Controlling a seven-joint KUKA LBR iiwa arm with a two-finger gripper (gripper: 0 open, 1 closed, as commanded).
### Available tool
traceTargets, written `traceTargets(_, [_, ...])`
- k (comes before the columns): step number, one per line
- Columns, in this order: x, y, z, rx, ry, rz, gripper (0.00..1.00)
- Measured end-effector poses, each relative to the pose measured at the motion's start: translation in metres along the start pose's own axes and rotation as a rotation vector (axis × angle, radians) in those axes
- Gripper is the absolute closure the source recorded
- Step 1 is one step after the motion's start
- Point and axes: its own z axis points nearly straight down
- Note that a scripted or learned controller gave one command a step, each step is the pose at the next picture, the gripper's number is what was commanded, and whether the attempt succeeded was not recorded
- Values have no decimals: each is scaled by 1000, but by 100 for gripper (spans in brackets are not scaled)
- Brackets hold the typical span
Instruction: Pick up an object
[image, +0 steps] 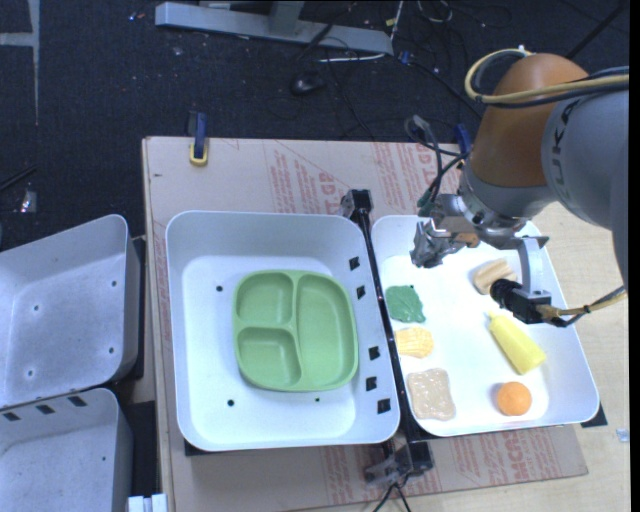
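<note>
Cardboard-topped bench on dark floor

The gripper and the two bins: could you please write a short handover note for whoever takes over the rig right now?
Gripper: hovering over the upper left part of the right bin; I can't tell how the jaws stand, and nothing shows between them.
Right bin holds: green piece, yellow waffle-like piece, beige slab, orange ball, yellow bottle-like item, tan piece.
Left bin holds a green divided plate.
Done: nothing lifted yet.
Left: grasp and lift one object; the green piece lies nearest.
</note>
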Motion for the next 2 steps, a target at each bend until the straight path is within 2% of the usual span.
traceTargets(2, [106,17,-14,0,1,-1,100])
